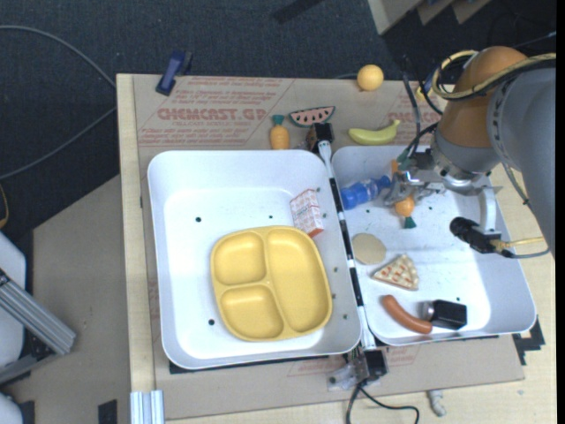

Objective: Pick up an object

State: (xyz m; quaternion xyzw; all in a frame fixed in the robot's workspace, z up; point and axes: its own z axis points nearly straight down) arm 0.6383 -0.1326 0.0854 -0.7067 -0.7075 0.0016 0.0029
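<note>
Hovering low in the right bin (508, 276), the gripper (405, 203) seems closed on a small orange piece (404, 207); lifting comes next.

My arm (521, 122) in smooth matt grey, its orange band (481, 69) glossy, two white bins (177, 237) of smooth plastic, yellow divided plate (269, 283) of satiny plastic, printed cardboard sheet (212, 111) beneath, matt and papery
</note>
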